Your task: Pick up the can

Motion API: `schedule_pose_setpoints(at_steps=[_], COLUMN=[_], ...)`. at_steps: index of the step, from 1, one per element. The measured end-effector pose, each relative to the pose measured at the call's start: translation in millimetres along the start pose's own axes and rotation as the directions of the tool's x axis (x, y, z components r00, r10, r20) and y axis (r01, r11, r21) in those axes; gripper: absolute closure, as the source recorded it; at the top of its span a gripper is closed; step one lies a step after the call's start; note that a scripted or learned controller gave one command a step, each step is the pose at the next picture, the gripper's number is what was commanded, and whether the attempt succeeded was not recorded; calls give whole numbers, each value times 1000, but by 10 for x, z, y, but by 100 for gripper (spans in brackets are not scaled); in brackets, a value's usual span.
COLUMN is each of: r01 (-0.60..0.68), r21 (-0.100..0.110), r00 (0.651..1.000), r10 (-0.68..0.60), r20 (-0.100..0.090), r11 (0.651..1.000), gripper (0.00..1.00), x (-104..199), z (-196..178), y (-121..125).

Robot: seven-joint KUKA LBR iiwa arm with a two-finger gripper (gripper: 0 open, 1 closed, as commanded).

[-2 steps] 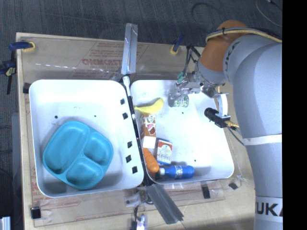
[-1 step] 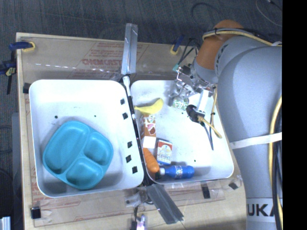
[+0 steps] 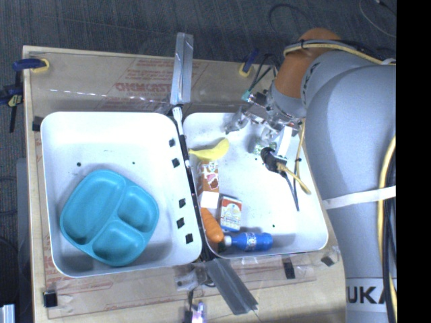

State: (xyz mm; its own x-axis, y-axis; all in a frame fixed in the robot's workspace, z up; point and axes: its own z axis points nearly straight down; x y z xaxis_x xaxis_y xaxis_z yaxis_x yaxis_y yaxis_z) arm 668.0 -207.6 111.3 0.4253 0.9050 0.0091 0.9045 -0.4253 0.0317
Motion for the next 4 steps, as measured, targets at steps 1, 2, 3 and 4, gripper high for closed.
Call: schedule_pose_setpoints(at_steps=[1,2,3,4], r01=[-5,-6,31,3], r21=[35,34,35,36], r00=[1000,1000,999,1000], r10=[5,5,-31,-3], r20=[10,10,8,10], r11=[999,999,999,999], gripper=[0,0,0,0], x=[-184,-185,18,29], z=[172,172,-201,192], y=[-558,-558,-180,-141])
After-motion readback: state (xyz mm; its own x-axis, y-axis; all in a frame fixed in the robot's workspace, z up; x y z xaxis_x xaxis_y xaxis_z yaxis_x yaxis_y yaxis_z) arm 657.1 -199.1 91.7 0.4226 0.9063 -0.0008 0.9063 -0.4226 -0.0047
